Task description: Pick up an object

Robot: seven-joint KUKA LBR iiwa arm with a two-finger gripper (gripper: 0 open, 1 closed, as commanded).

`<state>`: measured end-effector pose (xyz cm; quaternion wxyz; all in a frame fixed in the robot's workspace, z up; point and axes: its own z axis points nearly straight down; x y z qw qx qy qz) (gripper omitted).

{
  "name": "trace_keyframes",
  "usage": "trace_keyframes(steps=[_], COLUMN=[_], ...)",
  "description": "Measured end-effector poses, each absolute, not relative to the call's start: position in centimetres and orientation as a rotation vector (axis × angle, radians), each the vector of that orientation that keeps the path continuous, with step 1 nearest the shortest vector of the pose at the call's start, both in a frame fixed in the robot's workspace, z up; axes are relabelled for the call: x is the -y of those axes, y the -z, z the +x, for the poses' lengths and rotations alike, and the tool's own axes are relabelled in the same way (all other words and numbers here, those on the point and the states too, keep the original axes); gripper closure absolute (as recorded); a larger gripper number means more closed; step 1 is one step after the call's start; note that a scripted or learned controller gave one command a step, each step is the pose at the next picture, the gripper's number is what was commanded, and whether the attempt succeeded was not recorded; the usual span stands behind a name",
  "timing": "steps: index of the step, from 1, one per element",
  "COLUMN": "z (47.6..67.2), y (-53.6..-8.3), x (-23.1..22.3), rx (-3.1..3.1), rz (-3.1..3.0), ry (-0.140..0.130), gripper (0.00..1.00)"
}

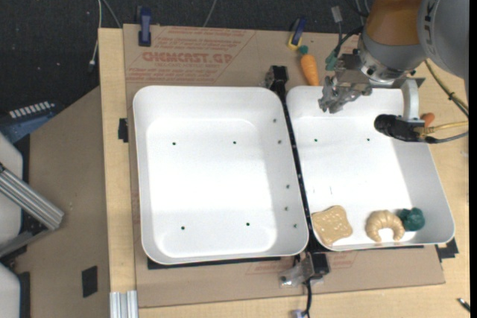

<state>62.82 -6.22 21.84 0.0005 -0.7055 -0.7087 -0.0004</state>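
In the right bin (373, 160), three small objects lie along the near edge: a tan square of toast (332, 224), a pale croissant (385, 226) and a dark green piece (411, 218). An orange carrot (308, 68) lies on the board just beyond that bin's far left corner. My gripper (335, 99) hangs over the bin's far left corner, close to the carrot and far from the three objects at the near edge.
The left bin (216, 175) sits beside the right one, the two sharing a dark seam. A black part (395, 126) of the arm juts over the right bin's far right side. Cables run behind the board.
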Motion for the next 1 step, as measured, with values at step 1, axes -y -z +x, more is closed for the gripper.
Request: trace_keyframes(steps=[1], z=[63.23], y=[-22.45], x=[1.88], rx=[2.226], rz=[-2.217], ry=[0.003], gripper=[1.0])
